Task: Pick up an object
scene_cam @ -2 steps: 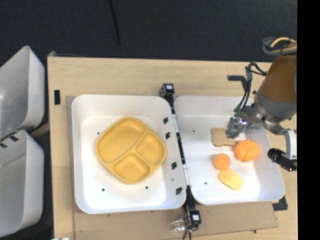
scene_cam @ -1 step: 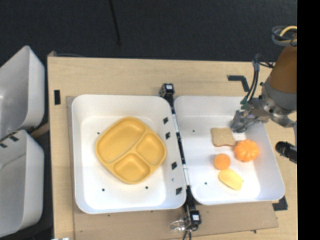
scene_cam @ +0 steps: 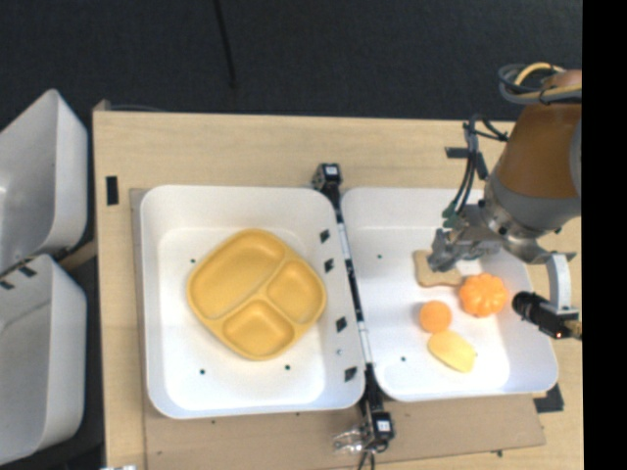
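You are looking down on two shallow white bins set side by side on a tan wooden bench (scene_cam: pixel 245 145), and the divider (scene_cam: pixel 348 292) where their inner rims meet serves as your landmark. On the far side of that divider from the arm, the left bin (scene_cam: pixel 162 360) holds a yellow three-compartment plate (scene_cam: pixel 257 293), lying flat near the bin's middle and well apart from everything else. On the arm's side of the divider, the right bin (scene_cam: pixel 392 223) holds four small things grouped together, well away from the divider. A tan, flat, cookie-like piece (scene_cam: pixel 433 273) lies nearest the divider of the upper pair. Just beside it, farther from the divider, sits an orange pumpkin-shaped toy (scene_cam: pixel 483 295). Below these lie a small orange ball (scene_cam: pixel 435 315) and a pale yellow lemon-like piece (scene_cam: pixel 453 352), close to each other; the ball is near the pumpkin toy.

The gripper (scene_cam: pixel 453 250) sits low over the upper edge of the cookie-like piece, covering part of it, with the pumpkin toy just to its side away from the divider. The arm's grey wrist crowds that spot, and you cannot tell how far the jaws are parted or whether anything lies between them.
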Tool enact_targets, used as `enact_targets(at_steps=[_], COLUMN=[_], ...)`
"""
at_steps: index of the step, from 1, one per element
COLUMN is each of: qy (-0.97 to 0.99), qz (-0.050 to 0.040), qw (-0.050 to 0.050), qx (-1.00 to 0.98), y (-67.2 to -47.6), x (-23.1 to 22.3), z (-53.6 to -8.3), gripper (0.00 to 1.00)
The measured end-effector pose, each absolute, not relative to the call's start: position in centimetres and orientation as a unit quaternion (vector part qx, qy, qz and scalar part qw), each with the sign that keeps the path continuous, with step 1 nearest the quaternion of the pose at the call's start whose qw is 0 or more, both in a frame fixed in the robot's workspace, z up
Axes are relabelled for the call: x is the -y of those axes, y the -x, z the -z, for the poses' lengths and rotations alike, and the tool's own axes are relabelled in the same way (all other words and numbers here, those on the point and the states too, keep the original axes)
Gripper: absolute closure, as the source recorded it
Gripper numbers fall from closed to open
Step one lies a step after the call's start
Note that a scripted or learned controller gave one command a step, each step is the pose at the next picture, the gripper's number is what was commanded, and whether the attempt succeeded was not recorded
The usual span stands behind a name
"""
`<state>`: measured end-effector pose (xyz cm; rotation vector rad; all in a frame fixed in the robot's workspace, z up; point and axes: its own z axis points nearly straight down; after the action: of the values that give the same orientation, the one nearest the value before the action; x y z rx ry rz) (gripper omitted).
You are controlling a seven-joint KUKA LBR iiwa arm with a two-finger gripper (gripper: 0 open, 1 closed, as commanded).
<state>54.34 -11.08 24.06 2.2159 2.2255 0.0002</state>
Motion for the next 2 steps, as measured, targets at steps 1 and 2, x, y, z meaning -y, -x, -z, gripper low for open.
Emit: enact_targets(at_steps=[1,2], qy=[-0.705,-0.705], qz=[-0.0011,-0.0009], qw=[0.0,-0.001], qx=[-0.71,-0.71], y=[-53.4,-52.0], x=[6.4,1.4], z=[-24.9,-25.5], gripper=[1.0,1.0])
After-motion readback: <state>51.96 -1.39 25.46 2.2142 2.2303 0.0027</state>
